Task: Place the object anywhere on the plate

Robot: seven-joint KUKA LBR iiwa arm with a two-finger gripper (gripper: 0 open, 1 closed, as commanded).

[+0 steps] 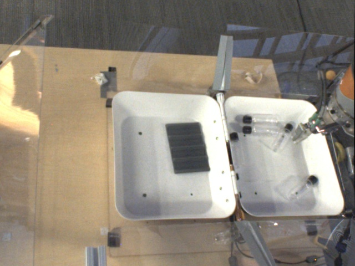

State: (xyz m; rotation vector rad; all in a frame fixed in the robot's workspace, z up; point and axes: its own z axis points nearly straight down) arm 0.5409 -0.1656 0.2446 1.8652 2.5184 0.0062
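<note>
A dark ridged rectangular plate [187, 147] lies flat in the middle of the left bin [127, 165]. Several clear tubes with black caps lie in the right bin [327, 204]: two side by side at its far left [260, 118] [263, 129], one slanted [280, 139] beside them, and one near the front right [299, 188]. My gripper [304, 132] hangs low over the far right part of the right bin, just right of the slanted tube. I see nothing clearly held in it.
A grey metal post [223, 65] stands behind the seam between the bins. A small black cap-like piece [234, 137] rests by the right bin's left wall. The wooden bench [61, 148] stretches to the left.
</note>
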